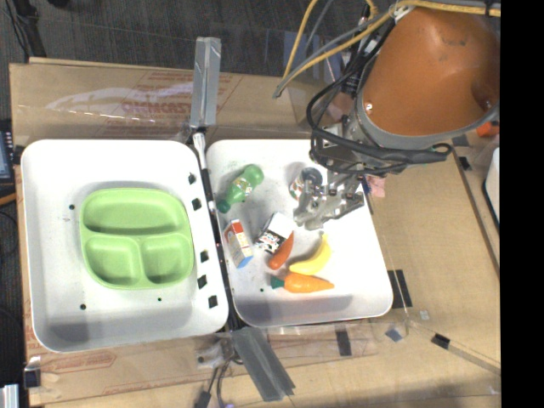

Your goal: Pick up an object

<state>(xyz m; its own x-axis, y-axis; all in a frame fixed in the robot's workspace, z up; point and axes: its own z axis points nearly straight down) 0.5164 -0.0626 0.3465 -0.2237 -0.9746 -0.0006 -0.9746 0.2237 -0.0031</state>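
Note:
The right white bin [365,300] holds several small items. A green bottle [239,186] lies at its upper left. Below it sits a red and white box [239,241], then a small black and white carton [274,234] and a red chili pepper [282,251]. A yellow banana [313,257] and an orange carrot [307,284] lie near the bin's front. My gripper [320,202] hangs over the bin's middle right, just above the banana and right of the carton. Nothing shows between its fingers.
The left white bin [51,313] holds a green divided tray [137,237]. A grey divider strip [205,83] runs up between the bins. The arm's orange band [429,62] and looping cables [340,24] overhang the right bin's upper right corner. Brown cardboard surrounds both bins.

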